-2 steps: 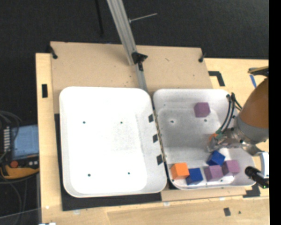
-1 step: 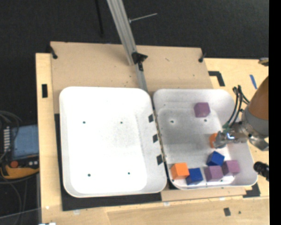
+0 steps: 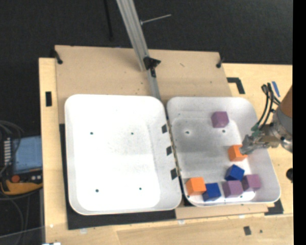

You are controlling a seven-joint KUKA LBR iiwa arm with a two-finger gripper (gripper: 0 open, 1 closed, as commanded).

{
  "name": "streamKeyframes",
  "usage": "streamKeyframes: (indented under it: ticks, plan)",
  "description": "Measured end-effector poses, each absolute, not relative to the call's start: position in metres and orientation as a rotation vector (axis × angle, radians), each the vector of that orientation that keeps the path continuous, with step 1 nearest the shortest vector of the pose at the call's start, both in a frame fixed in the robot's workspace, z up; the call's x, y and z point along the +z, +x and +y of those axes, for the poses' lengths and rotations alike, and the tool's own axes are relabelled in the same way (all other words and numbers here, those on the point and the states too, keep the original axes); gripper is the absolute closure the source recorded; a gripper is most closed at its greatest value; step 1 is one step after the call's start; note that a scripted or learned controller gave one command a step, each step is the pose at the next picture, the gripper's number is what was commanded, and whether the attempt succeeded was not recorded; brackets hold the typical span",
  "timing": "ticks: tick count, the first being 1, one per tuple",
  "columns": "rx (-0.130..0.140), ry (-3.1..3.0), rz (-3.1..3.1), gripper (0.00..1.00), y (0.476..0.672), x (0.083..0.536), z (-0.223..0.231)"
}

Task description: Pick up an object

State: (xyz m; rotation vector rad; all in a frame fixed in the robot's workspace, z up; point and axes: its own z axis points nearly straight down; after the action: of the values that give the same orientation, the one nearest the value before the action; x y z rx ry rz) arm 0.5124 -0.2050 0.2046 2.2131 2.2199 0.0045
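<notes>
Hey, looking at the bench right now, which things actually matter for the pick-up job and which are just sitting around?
For the job:
claw, at the orange block by the right bin's right side
other candidates there: purple block, blue block, second orange block

Just lying about:
left bin
blue box with cables, off the bench's left edge
metal pole behind the bins
</notes>
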Motion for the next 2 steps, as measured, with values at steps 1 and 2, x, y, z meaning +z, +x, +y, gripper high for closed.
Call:
streamKeyframes:
  ticks: [1, 2]
  plan:
    - [0.005, 2.210, 2.230, 1.00, 0.536, 0.215, -0.147]
    - [0.004, 2.212, 2.229, 1.00, 0.551, 0.229, -0.102]
